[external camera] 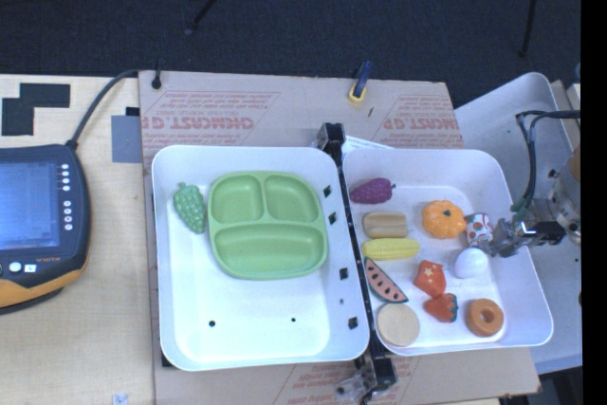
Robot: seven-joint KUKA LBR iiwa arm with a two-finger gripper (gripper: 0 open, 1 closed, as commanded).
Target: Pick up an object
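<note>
The right bin [517, 194] holds several toy foods: a purple eggplant [372, 192], a brown bread roll [385, 225], an orange pumpkin [443, 219], a yellow corn cob [391, 248], a watermelon slice [384, 282], a strawberry [430, 277], a red pepper [442, 306], a donut [485, 317], a round cracker [398, 324] and a white egg [469, 263]. My gripper [500, 242] reaches in from the right edge, low over the bin. Its tip is just right of the egg, beside a small red-and-white item [479, 225].
The left bin [247, 337] holds a green divided plate [266, 224] and a green grape bunch [191, 207]. A teach pendant [38, 223] lies on the bench at far left. A yellow-and-blue clamp [359, 82] sits at the board's back edge. Cables hang by the arm at right.
</note>
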